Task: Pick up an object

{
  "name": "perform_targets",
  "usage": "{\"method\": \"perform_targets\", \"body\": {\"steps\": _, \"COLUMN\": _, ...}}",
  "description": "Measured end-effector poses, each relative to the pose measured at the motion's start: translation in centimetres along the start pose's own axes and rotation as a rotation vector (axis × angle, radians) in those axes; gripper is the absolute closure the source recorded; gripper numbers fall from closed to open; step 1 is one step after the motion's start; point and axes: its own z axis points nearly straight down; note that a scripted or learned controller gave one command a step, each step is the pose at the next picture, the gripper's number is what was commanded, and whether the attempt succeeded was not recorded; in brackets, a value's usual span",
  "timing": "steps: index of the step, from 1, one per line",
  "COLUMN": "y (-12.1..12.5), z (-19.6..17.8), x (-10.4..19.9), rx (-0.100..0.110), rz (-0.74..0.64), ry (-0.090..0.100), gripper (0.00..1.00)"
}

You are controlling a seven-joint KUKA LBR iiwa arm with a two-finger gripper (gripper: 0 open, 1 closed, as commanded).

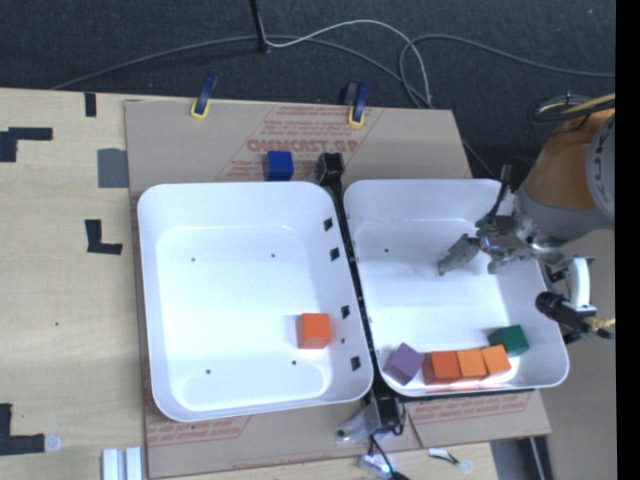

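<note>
**What the view hides or cuts short**

The arm (575,173) runs off the right edge, so its upper links are cut away. The gripper (462,255) is small and dark against the right bin (420,193); its fingers blur together, perhaps closed, but that cannot be told. The green block (511,339) is partly hidden behind the orange blocks (466,365). The cables (340,33) leave at the top edge.
</note>
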Motion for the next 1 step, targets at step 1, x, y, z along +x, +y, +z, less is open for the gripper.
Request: {"method": "perform_targets", "body": {"steps": 1, "y": 0.12, "z": -1.28, "x": -0.03, "rx": -0.005, "rz": 0.0, "ry": -0.001, "gripper": 1.0}}
